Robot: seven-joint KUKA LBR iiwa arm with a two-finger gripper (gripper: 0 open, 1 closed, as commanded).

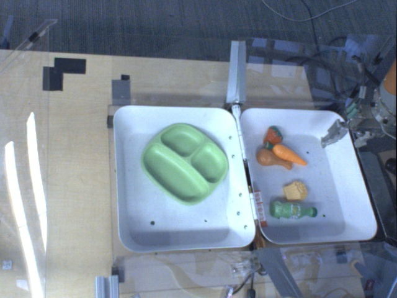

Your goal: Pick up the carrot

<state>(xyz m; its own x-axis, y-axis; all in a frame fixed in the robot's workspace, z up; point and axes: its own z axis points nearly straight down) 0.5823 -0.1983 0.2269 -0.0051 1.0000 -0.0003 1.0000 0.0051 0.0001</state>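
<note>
The carrot (289,154) lies in the right bin (347,225), upper middle, touching a brown toy (272,159). Our gripper (335,133) hovers at the bin's upper right; whether it is open we cannot tell. We should approach across the carrot's free orange end.

A green divided plate (185,162) lies in the left bin (133,228). In the right bin (347,216), the carrot (289,154) rests near a green bottle (293,211). The tool (335,133) hovers at the bin's upper right edge.
</note>
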